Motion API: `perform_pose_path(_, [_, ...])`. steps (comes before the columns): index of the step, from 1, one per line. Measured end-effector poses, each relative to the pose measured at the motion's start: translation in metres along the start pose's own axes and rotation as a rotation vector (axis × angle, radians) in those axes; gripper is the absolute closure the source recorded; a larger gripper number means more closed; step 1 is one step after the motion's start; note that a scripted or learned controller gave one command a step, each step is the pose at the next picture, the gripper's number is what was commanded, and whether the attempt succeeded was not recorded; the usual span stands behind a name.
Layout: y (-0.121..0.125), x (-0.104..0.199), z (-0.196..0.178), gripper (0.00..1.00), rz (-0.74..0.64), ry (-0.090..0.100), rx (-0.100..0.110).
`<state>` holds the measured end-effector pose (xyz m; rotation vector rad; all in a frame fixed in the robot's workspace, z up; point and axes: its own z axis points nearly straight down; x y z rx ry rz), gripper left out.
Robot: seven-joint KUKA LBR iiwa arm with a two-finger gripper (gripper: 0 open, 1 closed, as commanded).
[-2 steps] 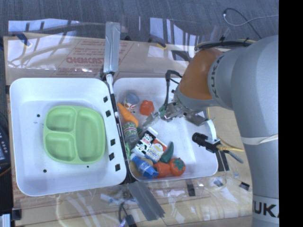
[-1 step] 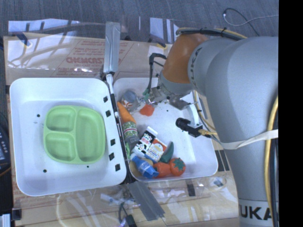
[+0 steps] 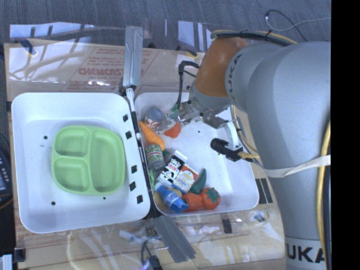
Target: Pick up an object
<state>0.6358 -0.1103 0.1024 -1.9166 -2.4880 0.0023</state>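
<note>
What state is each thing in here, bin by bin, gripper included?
Green divided plate: flat in the left bin.
Gripper: low in the right bin, by the orange toy; finger state unclear.
Carrot: lying along the divider.
Green bottle: on its side.
Milk carton: lying flat.
Strawberry: resting at the near wall.
</note>
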Motion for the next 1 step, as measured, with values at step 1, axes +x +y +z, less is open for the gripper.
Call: perform_pose_path(1, [0.0333,0.0437,-0.0905,1.0,0.217,0.0,-0.001])
